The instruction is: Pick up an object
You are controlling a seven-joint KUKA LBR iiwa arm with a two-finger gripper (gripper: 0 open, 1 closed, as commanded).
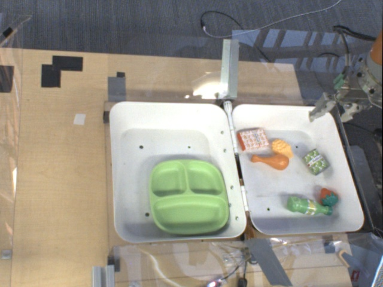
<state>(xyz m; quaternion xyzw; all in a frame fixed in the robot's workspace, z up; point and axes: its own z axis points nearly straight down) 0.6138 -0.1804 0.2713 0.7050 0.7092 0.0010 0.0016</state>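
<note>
The right bin [299, 121] holds several toy foods: a red-and-white checked packet [253, 139], an orange drumstick [271, 160] with a yellow piece [282, 147] against it, a small green box [315, 161], a green bottle [306, 205] and a red-orange item [328, 197]. My gripper [330, 113] hangs over the bin's far right corner, above and to the right of the green box. Its two fingers are spread open with nothing between them.
The left bin [128, 130] carries a green divided plate [188, 196] in its near half. A metal post [230, 64] rises at the far end of the divider between the bins. Cables lie on the floor beyond the bench.
</note>
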